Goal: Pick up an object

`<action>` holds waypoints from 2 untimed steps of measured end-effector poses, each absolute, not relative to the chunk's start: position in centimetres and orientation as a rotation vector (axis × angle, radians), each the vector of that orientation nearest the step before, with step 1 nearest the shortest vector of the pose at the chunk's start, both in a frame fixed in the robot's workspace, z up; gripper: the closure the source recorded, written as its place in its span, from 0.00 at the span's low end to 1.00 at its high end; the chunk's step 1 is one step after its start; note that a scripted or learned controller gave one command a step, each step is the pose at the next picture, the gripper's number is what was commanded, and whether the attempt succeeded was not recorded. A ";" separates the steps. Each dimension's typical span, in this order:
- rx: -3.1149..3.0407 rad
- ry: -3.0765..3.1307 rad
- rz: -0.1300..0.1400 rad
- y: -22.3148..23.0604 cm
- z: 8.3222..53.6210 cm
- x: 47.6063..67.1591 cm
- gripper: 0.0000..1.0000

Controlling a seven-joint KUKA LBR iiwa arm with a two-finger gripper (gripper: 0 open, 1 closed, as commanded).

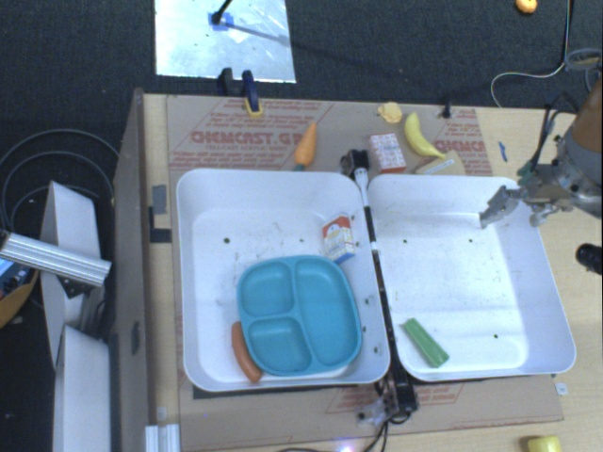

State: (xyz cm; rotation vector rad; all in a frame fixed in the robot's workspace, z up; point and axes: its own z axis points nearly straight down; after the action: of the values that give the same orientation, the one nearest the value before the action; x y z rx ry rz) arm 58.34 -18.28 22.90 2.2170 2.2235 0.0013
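Two shallow white bins are seen side by side on the bench. In the right bin (528,281) a single green block (425,341) is found: a flat, oblong bar of plain mid-green, lying flat near the bin's front edge towards its left corner, set at a slant to the bin's walls and touching nothing else.

The gripper (513,205) is seen over the far right corner of the right bin, well apart from the green block. Two grey fingers (496,206) are visible, spread apart, with nothing between them.

The left bin (203,252) is largely taken up by a blue tray (298,314) with three compartments, placed towards the front edge. An orange sausage (245,350) lies just beside the tray's left front corner, near the bin's front wall. A small carton (338,238), white with red and blue print, rests tilted by the tray's far right corner, close to the bin's right wall.

On the bench behind the bins, a carrot (305,145), a small printed box (387,153) and a banana (418,137) are laid.
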 end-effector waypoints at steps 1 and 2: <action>2.225 2.230 -0.007 -17.7 10.5 58.9 0.00; 2.210 2.236 0.004 -8.9 8.3 60.5 0.00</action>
State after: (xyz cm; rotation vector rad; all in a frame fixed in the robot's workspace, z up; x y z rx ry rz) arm 60.51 -8.90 8.31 2.2101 2.2364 0.0038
